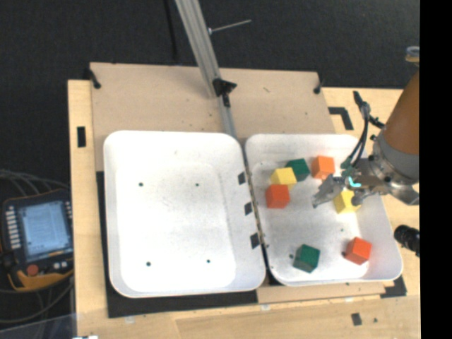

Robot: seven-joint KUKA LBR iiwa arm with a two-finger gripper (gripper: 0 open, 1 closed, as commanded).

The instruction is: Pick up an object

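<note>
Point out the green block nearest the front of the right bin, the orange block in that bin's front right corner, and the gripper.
green block [306,258], camera view, on its top face.
orange block [358,250], camera view, on its top face.
gripper [332,189], camera view, between its fingertips.

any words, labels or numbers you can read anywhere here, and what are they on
No text can be read anywhere in this view.
Handheld pendant at the left edge: its lit screen shows content, too small and blurred to read.
Coloured blocks, such as the yellow block and green block: plain faces, no markings.
Right bin and left bin: dark dots, no lettering.
</note>
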